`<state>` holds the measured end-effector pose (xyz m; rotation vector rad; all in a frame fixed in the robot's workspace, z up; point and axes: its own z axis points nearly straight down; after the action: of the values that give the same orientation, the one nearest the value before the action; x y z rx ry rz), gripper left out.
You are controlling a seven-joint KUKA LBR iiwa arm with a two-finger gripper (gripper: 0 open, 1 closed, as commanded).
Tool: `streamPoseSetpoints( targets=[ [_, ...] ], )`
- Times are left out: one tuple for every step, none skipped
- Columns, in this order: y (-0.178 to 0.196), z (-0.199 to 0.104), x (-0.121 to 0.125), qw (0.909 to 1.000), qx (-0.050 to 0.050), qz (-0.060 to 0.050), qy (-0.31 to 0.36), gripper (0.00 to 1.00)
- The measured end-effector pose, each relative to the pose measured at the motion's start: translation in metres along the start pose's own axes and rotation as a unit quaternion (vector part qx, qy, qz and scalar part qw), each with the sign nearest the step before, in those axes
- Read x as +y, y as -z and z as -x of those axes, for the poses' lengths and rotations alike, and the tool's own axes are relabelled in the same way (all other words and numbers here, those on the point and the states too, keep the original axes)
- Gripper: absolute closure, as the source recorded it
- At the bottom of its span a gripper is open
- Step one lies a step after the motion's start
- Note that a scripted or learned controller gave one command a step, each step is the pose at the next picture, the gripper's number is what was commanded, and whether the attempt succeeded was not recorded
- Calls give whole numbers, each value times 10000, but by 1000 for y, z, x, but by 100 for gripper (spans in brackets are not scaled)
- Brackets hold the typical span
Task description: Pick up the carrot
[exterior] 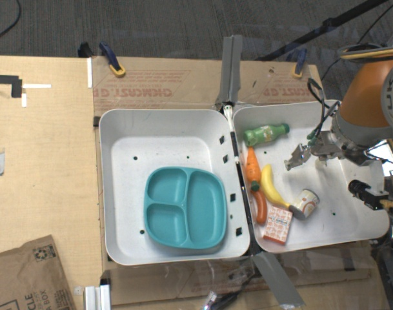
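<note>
At the near edge of the right bin point(351, 228) a small snack box point(278, 224) lies flat, with a sausage point(260, 206) just beside it to the left and a little can point(305, 203) tipped over to its right. Next back, a banana point(271, 185) curves between sausage and can, its upper end close against the carrot point(251, 165), which lies along the bin's left wall, orange body with a green tip, touching or nearly touching the banana. Behind it a green bottle point(266, 134) lies on its side near the far wall. The left bin point(119, 173) holds a teal divided plate point(186, 208). The end effector point(298, 157) hangs over the middle of the right bin, well to the right of the carrot and holding nothing; I cannot tell how its jaws are set. The risk from here, I judge, is crowding: the carrot is wedged between wall and banana, so a descending tip could land on the banana, strike the bin wall, or pinch both together; a grip on the tapered end may also slip off.
</note>
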<state>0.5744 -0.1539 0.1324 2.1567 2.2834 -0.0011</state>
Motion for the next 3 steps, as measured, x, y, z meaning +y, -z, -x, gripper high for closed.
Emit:
streamPoseSetpoints(
  targets=[
    [-23, -12, -23, 9937, -72, 157, 1109, 0],
    [-29, -48, 31, 9999, -32, 115, -75, 0],
    [-29, -54, 12, 9794, -74, 118, 2015, 0]
  ],
)
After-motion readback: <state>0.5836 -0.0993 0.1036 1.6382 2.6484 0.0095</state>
